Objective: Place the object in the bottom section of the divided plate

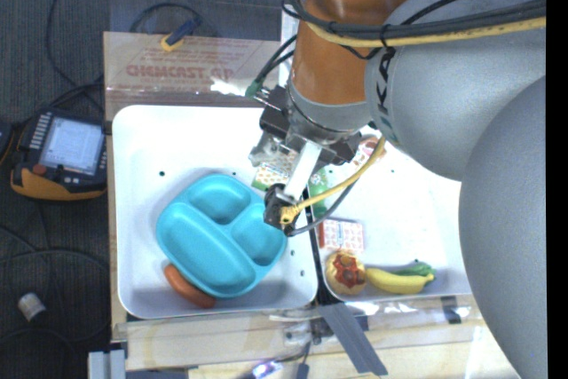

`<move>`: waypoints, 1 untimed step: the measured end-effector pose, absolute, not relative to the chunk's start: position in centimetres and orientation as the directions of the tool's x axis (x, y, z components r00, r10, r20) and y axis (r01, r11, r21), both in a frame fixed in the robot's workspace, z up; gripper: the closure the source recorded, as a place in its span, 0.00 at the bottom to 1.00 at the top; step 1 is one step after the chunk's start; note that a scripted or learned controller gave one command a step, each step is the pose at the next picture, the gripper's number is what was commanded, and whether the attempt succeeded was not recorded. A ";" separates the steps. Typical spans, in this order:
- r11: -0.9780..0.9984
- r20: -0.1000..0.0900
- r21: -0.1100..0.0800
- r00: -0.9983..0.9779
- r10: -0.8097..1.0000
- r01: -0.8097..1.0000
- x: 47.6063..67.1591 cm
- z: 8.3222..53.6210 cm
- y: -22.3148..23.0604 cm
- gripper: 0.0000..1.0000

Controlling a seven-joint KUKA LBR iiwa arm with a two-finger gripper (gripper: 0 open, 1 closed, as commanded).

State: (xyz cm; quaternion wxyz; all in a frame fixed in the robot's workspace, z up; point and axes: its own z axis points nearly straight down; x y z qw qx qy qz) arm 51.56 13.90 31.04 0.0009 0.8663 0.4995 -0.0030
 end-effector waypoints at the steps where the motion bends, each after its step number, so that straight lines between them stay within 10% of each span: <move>1: -0.617 -0.008 -0.003 0.617 0.787 0.787 52.5 22.6 21.1 1.00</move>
